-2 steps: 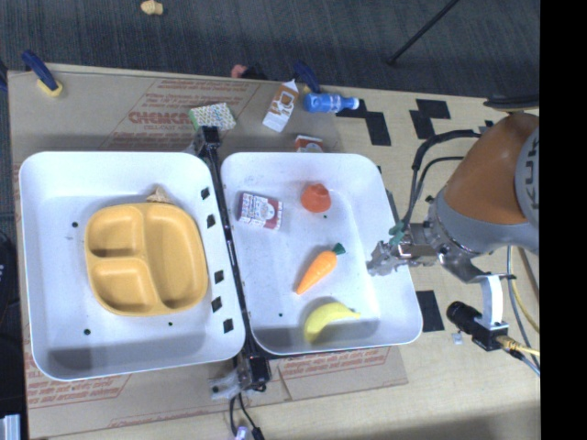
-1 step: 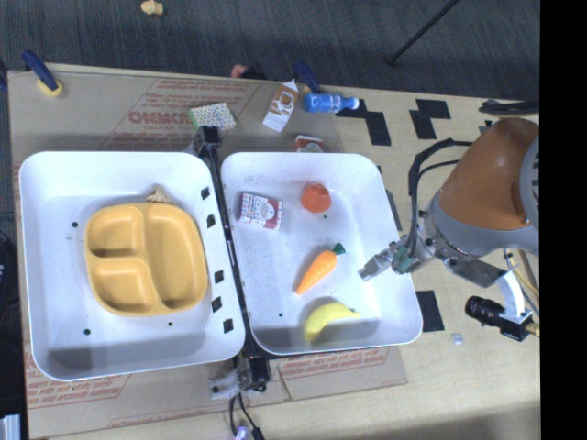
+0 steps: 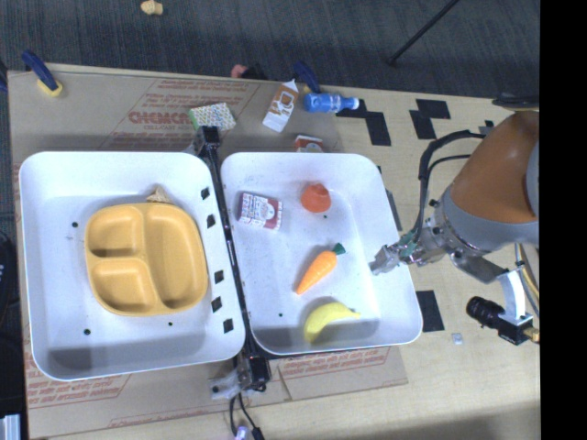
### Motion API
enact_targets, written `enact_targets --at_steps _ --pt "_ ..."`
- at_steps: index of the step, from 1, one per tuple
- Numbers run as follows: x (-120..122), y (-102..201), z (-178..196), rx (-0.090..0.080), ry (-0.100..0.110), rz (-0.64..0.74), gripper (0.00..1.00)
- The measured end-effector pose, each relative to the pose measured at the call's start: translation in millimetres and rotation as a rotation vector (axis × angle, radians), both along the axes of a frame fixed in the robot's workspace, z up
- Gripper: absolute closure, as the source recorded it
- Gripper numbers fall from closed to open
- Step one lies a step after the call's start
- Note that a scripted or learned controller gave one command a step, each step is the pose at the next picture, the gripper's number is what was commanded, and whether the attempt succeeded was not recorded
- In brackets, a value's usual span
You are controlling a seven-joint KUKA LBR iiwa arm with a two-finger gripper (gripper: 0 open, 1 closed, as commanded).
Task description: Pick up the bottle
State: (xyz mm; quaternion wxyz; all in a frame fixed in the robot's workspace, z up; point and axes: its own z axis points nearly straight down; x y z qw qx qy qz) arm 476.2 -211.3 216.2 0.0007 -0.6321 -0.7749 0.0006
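A small blue bottle lies on its side on the bench behind the right bin, outside both bins. My gripper hangs over the right wall of the right bin, low on that side, with the grey and orange arm behind it to the right. The gripper is far from the bottle, which lies up and to the left of it. Nothing shows held in the gripper.
In the right bin lie a red-and-white carton, a red-orange round fruit, a carrot and a yellow fruit. The left bin holds a yellow divided plate. A small carton and a green packet lie near the bottle.
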Motion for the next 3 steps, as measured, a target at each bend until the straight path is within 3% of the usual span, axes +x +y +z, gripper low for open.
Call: enact_targets --at_steps 1,2,3 --pt "-0.4 0.3 -18.1 0.002 0.004 -0.279 1.00" --pt "0.3 2.5 -6.1 -0.001 0.000 -0.410 1.00" --pt "0.3 6.6 -1.2 0.002 0.002 -0.087 1.00"
